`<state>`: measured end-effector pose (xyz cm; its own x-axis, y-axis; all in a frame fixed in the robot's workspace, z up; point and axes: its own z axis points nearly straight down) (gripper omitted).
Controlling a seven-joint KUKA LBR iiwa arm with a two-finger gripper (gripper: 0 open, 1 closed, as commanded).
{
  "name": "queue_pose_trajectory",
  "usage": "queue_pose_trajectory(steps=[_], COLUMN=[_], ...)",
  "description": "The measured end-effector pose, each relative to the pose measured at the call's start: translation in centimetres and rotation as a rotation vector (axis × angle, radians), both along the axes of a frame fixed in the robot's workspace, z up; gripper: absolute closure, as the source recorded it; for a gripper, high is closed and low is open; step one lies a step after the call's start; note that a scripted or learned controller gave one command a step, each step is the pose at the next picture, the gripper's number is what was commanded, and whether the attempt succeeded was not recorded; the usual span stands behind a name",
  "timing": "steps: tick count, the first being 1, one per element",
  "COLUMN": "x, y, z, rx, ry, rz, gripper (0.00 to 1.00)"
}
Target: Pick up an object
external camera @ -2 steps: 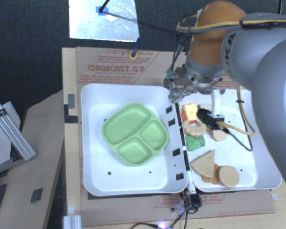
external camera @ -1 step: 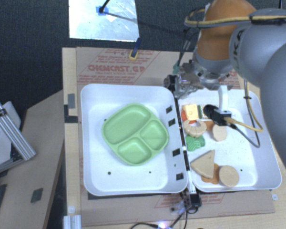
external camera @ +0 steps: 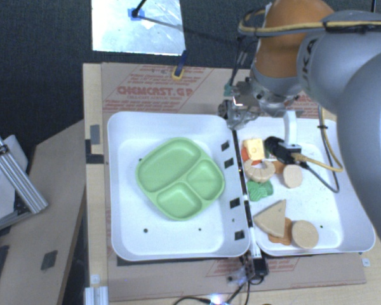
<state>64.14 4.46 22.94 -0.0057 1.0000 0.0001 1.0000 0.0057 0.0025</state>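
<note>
The gripper [external camera: 237,113] hangs over the far end of the seam where the two bins meet. Whether it is wide or narrow cannot be told from this view, and nothing is seen in its grasp. The arm [external camera: 343,75] reaches in from the right and covers the far right corner of the right bin [external camera: 349,234]. The task specifies no single item, so any loose piece qualifies. The small pieces all lie in the right bin, crowded toward its left side. A yellow cheese block [external camera: 254,150] is closest to the gripper, and a ring-shaped pastry [external camera: 261,170] touches its near side. A green leaf [external camera: 259,192] lies just below the pastry, and a tan disc [external camera: 293,177] just beside it. Toward the near edge, a triangular bread slice [external camera: 271,217] rests partly on an orange piece [external camera: 280,239], with a round biscuit [external camera: 305,234] touching them. The left bin [external camera: 124,170] holds a green divided plate [external camera: 180,178], lying flat and well apart from the gripper. Judged from this layout, no pick has been made, and the gripper's place at the seam suits a descent into either bin. The cheese block is the nearest candidate, but its contact with the pastry may cause a neighbour to be struck or dragged. The plate is broad and flat and probably offers only its rim to a two-finger grasp.
</note>
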Motion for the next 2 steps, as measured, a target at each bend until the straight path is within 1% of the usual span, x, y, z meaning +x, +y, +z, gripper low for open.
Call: queue_pose_trajectory(steps=[1,2], x=[-0.1,-0.9], y=[-0.4,0.1], z=[0.3,-1.1], rx=[0.000,-0.001], ry=[0.001,0.002], rz=[-0.004,-0.002], gripper=[1.00,1.00])
